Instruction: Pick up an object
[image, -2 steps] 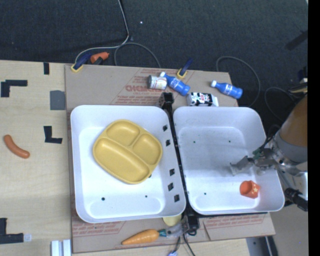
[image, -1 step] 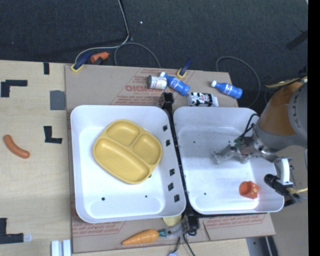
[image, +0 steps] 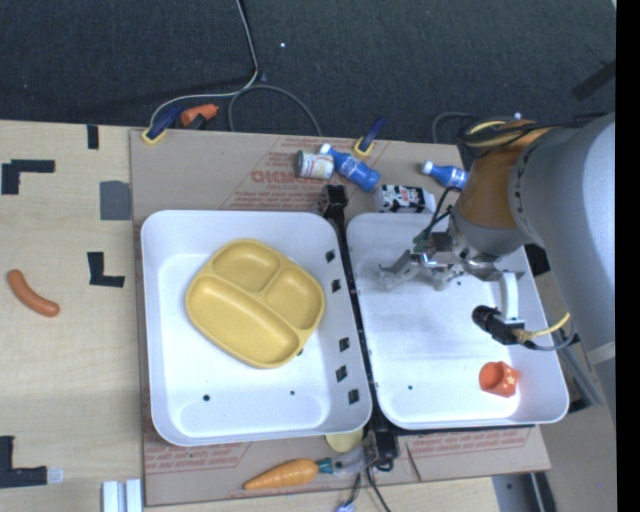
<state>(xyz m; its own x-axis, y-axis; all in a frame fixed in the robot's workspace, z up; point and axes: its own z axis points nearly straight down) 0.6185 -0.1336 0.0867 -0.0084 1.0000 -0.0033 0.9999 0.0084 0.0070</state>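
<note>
A small orange-red object (image: 498, 378) lies in the right bin (image: 440, 405), near its front right corner. My gripper (image: 398, 270) hangs low over the back left part of that bin, pointing left, well apart from the orange-red object. Nothing shows between its tips. A yellow divided plate (image: 256, 300) rests in the left bin (image: 180, 400).
Behind the bins lie a white and blue bottle (image: 340, 165), a black-and-white item (image: 405, 198) and a small blue bottle (image: 445, 173). A carrot (image: 283, 474) lies in front of the bins. A sausage (image: 32, 293) rests on the bench at far left.
</note>
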